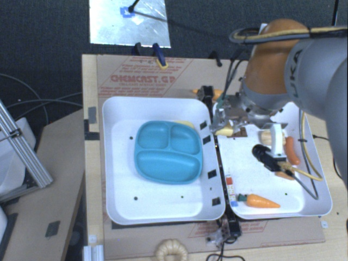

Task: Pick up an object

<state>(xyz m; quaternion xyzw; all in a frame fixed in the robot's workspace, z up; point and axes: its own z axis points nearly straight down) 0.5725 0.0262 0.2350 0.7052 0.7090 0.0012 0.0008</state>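
- My gripper sits low over the far-left corner of the right bin, right by the rims where the two bins meet. The wrist blocks the business end from up here, so I honestly can't tell if the claw is open or closed. I see nothing I'd call held.
- The closest candidate is a small yellow piece poking out just under the gripper. Whether they touch, I can't say. That's the one I'd go for.
- Trouble is it's tucked near the bin wall. I'd line the claw up so it closes along the wall, not into it, otherwise one side probably catches the rim.
- I'd come straight down, close slowly, lift a little, and look for yellow in the claw before calling it a pick.
- As a backup, the orange carrot lies on open floor near the front edge of the same bin, well apart from everything. It looks like a much easier grab.
- The red-orange sausage on the right side sits close to the arm's cabling, so I'd skip it.
- The blue plate in the left bin is flat and wide, a bad fit for this claw I reckon.
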